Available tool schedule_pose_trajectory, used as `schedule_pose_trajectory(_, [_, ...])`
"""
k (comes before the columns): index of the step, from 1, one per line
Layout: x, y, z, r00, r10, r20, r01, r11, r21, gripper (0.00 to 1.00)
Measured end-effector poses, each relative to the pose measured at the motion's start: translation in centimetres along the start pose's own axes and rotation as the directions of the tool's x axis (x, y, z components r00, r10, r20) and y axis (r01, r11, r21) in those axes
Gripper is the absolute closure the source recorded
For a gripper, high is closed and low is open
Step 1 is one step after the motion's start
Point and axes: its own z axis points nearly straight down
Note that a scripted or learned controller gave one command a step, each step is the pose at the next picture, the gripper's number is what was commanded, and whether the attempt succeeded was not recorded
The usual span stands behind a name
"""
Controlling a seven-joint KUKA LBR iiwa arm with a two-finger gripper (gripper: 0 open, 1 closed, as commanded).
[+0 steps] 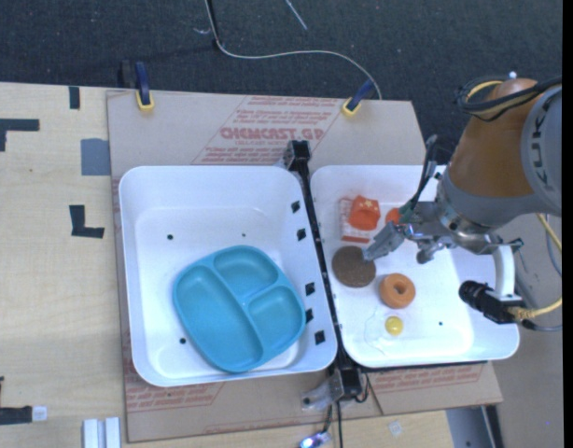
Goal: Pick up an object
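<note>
Left bin (142,203) contains a blue divided plate (238,306). Right bin (454,339) contains a brown disc (353,267), orange packet (362,213), donut (397,290) and small yellow item (393,325). End effector (391,239) sits above the disc; its opening cannot be determined.

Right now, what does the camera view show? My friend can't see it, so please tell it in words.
A grey and orange robot arm reaches from the right, its gripper low over the right white bin, beside a brown disc, an orange packet, a doughnut and a small yellow ball. The left white bin holds a blue divided plate.
</note>
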Motion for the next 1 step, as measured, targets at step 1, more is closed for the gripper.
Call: schedule_pose_trajectory(1, [0.02, 0.24, -0.54, 1.000, -0.003, 0.002, 0.003, 1.000, -0.011, 0.00])
